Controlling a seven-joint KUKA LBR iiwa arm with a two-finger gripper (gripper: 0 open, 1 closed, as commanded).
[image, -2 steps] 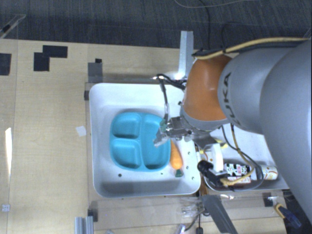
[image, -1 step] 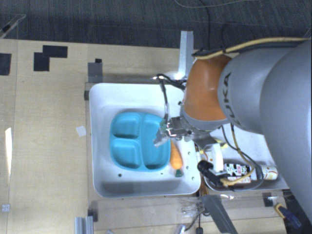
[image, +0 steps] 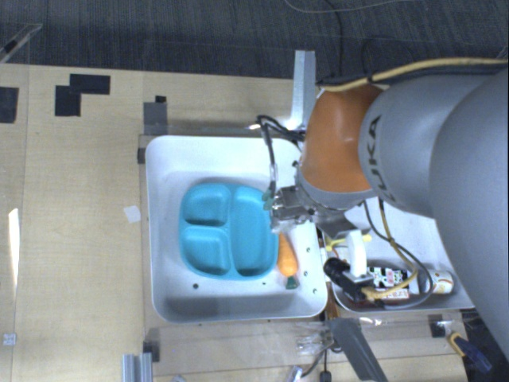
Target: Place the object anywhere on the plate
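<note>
Starting at the left, bare bench [image: 71, 237] runs up to the left bin [image: 163, 293], a shallow white tub. Inside it lies the blue plate [image: 227, 229], a sectioned tray with two small wells on its left and one long well on its right; all three wells look bare. Just beside the plate's right edge, at the near end, lies the carrot [image: 286, 258], orange with a green stub at its near tip, resting on the bin floor against the bin's right wall. It seems to touch the plate's rim or sit a hair off it; which of the two cannot be told.

Right of that, the arm [image: 413, 150] with its orange band [image: 338, 146] hangs over the seam between the bins, and the end effector [image: 288, 207] sits above the carrot's far end, near the plate's right rim. Whether it is released or clenched cannot be told, since the wrist and cables mask it. The right bin [image: 390, 302] holds a clutter of small items under the arm.

Judging by this, the step in hand is the pick: the carrot is not yet on the plate. The next move calls for a grip across the carrot's narrow body, close to the wall, then a short carry left over the rim into the long well.
</note>
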